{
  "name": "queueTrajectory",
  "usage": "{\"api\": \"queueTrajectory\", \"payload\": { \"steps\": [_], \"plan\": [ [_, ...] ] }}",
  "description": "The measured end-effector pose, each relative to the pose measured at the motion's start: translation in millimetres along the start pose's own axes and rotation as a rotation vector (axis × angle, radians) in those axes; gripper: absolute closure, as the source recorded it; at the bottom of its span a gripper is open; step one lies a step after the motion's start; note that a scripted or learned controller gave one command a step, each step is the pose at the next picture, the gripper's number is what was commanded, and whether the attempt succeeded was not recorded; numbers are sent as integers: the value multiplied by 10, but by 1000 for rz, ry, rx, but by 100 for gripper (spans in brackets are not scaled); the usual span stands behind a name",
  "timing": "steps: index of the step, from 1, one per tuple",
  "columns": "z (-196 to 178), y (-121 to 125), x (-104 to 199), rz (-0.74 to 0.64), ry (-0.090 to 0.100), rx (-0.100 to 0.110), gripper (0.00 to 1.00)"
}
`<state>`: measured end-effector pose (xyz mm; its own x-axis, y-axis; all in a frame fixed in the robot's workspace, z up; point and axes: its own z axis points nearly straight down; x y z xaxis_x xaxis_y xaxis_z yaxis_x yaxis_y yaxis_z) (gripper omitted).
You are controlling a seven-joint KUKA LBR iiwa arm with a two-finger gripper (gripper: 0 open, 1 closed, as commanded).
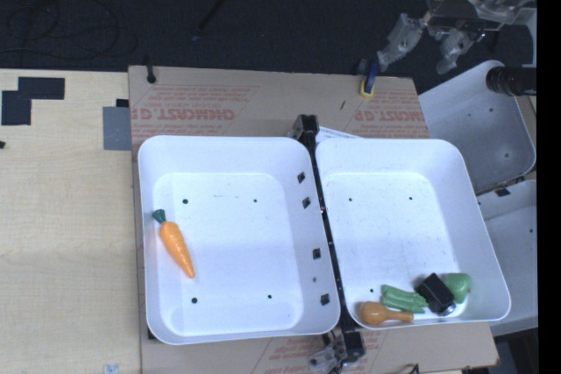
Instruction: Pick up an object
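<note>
Hovering high beyond right bin (478, 215), gripper (423, 48) — fingers spread, nothing between. Carrot (175, 246) in left bin (145, 188); green pod (403, 299), black block (436, 292), orange gourd (384, 314) clustered in right bin's near corner.

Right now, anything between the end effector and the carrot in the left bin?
Nothing visible. The end effector hangs beyond the bins' far edge; the carrot lies alone near the left bin's left wall, open from above.

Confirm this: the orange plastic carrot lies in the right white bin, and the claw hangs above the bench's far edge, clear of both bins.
Wrong on one count: the camera view shows the orange plastic carrot in the left white bin. The claw does hang above the far edge.
</note>
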<state>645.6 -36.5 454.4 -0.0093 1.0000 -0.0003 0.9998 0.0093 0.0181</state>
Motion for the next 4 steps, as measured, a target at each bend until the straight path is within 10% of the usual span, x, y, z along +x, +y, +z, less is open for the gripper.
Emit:
{"api": "queueTrajectory", "payload": {
  "steps": [1, 3, 4],
  "plan": [
    [19, -14, -39, 4, -2, 23, 100],
    [783, -124, 1172, 4, 1, 27, 100],
    [845, -367, 2360, -3, 4, 25, 100]
  ]
}}
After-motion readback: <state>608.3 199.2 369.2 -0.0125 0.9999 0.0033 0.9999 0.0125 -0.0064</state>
